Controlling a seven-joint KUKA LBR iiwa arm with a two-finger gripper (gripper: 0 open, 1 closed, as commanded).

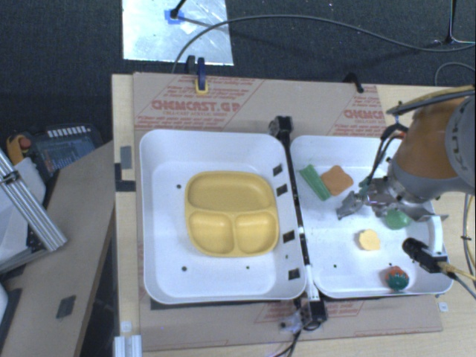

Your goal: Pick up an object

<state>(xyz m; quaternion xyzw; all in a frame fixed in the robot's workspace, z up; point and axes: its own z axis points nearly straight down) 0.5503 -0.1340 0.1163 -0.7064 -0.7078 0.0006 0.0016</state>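
Observation:
In the right bin [335, 274] lie a green stick [314, 182], an orange slab [337, 178], a yellow round piece [369, 239] and a red and green ball [397, 277]. A green object [397, 219] lies near the bin's right side, partly hidden under my gripper [375, 201]. The gripper hangs low over the middle right of this bin, touching or just above the green object. It is just right of the orange slab and above the yellow piece.
The left bin [163, 199] holds a yellow divided plate [230, 213]. The grey arm with its orange band [431, 151] covers the right bin's far right corner. A black divider [291, 199] runs between the bins. Cables cross the dark floor behind.

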